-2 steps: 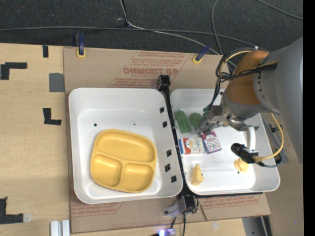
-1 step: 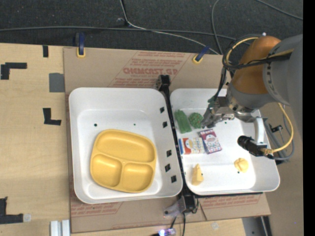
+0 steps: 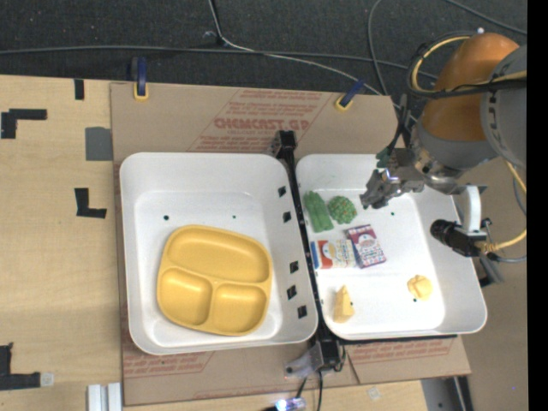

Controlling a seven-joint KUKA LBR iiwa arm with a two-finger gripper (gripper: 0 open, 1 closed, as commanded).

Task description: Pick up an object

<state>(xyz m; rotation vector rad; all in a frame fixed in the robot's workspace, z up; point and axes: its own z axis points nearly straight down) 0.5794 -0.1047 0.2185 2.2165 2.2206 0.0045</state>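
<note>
My gripper (image 3: pixel 377 197) hangs over the back of the right bin (image 3: pixel 445 311), just right of a small green bumpy piece (image 3: pixel 342 209). A longer green piece (image 3: pixel 316 211) lies to the left of that one. Below them lie a red and white packet (image 3: pixel 332 253) and a purple and white packet (image 3: pixel 366 246). A pale yellow piece (image 3: pixel 342 304) sits near the bin's front, and a small yellow piece (image 3: pixel 419 287) lies to its right. Nothing shows between the gripper's tips.
The left bin (image 3: pixel 141 191) holds a yellow divided tray (image 3: pixel 214 278). Black clips run along the wall between the two bins (image 3: pixel 293 221). Cables loop above the arm at the back right. Cardboard lies under both bins.
</note>
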